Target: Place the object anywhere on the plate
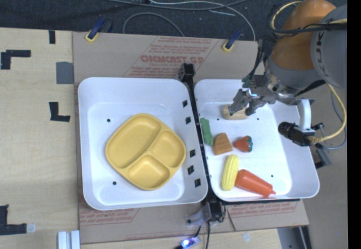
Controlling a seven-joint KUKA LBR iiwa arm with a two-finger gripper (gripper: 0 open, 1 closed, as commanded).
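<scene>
Now, pincer (243,103) over tan block (232,112), yellow plate (146,151)

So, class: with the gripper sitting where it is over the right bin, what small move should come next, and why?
Probably a short descent onto the tan piece. The gripper sits at that piece near the back of the right bin, and the yellow plate in the left bin has nothing on it yet, so a secure grasp comes before any carry leftward.
</scene>
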